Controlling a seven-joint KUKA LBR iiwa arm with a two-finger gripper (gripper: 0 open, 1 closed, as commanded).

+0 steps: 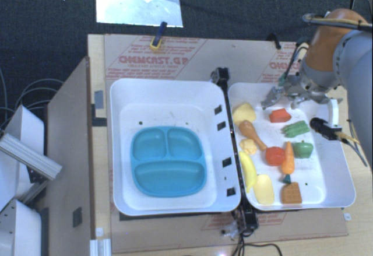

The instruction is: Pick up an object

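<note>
Glossy white plastic bins [175, 88], smooth matt blue plastic plate [168, 160], printed cardboard sheet [175, 56], shiny plastic toy food [275, 155]

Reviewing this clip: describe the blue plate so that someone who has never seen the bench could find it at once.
Start with the two shallow white bins side by side on the bench and take the left bin, away from the grey arm. On its floor lies a light blue plastic divided plate with rounded corners. It has three compartments, two small above one wide, unlike the small toy foods in the right bin.
</note>
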